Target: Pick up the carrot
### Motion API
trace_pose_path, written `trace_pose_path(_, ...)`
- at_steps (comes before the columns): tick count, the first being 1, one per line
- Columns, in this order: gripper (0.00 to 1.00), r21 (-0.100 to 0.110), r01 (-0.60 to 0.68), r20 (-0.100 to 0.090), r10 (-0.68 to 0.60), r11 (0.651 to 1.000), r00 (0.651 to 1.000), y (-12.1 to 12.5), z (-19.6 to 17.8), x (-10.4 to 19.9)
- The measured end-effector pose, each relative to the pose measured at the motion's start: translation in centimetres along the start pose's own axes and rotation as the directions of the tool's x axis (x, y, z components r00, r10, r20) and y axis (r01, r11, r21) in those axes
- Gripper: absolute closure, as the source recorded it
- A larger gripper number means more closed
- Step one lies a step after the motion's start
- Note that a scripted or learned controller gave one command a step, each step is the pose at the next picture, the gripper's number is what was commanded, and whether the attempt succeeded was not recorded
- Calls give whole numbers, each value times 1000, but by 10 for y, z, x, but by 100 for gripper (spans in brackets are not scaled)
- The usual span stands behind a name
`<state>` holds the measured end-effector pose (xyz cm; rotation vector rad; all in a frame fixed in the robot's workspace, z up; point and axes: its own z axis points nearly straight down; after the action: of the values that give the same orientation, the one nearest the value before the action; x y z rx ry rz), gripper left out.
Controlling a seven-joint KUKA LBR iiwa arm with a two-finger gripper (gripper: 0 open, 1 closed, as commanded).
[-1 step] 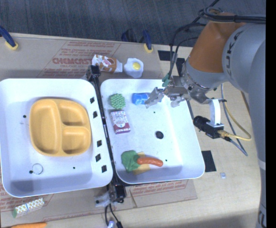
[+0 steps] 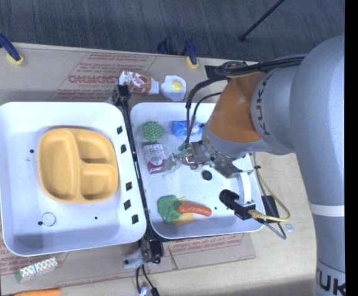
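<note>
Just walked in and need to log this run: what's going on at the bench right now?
A grey KUKA arm reaches in over the right bin, its gripper hanging near a small red packet in the middle of that bin. The carrot it is meant to pick up lies untouched near the bin's front edge, beside a green leafy toy. The left bin holds a yellow divided tray.

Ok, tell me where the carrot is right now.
The carrot lies in the right bin, near its front edge, with its tip against the green leafy piece on its left. The end effector is farther back in that bin.
</note>
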<state>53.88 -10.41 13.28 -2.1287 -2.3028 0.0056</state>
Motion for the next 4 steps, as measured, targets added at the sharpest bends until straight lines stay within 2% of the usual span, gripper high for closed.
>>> trace_pose_path(1, 100, 1, 5, 0, -5, 1000, 1000, 1, -10, 0)
trace_pose_path(2, 100, -6, -116, 2, 116, 993, 993, -63, -155, -39)
trace_pose_path(3, 100, -5, -71, 2, 71, 997, 997, -67, -204, -83)
trace_pose_path(4, 100, -6, 119, 3, -119, 993, 993, -72, -246, -102)
